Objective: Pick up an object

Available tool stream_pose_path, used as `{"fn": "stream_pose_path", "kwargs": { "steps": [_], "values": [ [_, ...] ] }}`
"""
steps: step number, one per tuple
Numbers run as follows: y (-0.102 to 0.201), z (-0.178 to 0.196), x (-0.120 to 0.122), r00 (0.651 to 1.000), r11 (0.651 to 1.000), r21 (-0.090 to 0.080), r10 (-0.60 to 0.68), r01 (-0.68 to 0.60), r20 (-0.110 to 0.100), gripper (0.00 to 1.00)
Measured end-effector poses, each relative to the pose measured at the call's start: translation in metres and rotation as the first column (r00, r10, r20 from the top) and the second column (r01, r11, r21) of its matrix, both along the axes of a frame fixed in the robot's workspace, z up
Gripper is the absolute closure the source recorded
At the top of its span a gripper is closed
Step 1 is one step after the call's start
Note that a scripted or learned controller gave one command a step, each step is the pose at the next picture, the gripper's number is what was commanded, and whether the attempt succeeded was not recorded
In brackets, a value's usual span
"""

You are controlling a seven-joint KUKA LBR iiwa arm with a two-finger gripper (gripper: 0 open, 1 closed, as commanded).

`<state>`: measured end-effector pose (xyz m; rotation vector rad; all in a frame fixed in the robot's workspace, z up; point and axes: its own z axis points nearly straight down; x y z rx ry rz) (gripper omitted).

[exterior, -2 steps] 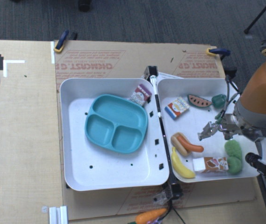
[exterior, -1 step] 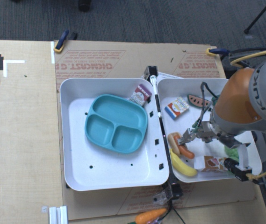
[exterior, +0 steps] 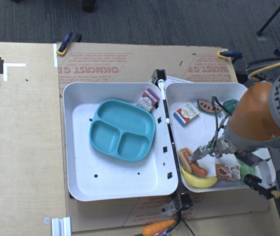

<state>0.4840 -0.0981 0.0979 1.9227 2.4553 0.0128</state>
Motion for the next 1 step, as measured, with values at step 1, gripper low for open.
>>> {"fn": "stream_pose_path", "kwargs": {
  "steps": [1],
  "values": [
    [-0.0016, -0.0002, -0.0002, 0.999, 0.999, 0.001, 0.039, -0.039, -0.001, 0.00]
  ]
}}
